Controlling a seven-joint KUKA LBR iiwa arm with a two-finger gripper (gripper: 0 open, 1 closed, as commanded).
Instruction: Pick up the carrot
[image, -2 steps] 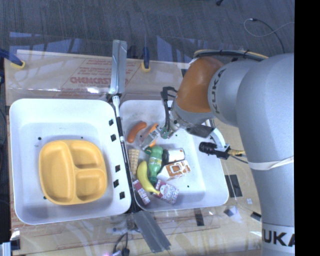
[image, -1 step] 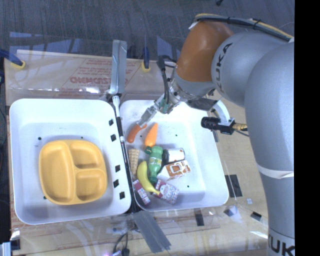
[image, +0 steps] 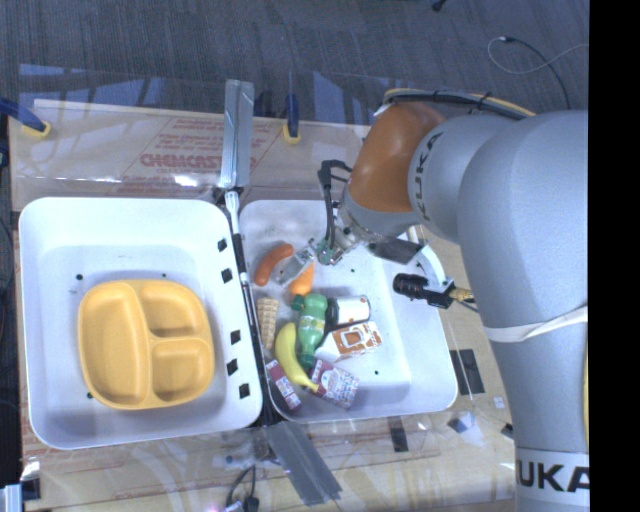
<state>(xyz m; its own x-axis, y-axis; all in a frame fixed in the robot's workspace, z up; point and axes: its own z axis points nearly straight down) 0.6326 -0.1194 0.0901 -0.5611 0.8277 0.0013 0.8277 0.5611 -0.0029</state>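
The carrot (image: 303, 282) is a small orange piece lying in the right bin (image: 425, 350), near its upper left part. My gripper (image: 306, 262) hangs just above the carrot's upper end, very close to it or touching it. The grey arm with its orange band (image: 395, 170) reaches down to it from the upper right. The gripper's body hides how it stands at the carrot.
An orange-red sausage-like piece (image: 270, 263) lies left of the gripper. Below the carrot crowd a green item (image: 311, 318), a banana (image: 289, 356), a corn cob (image: 268, 317), and small packets (image: 352, 338). The left bin (image: 40, 300) holds a yellow divided tray (image: 145, 342).
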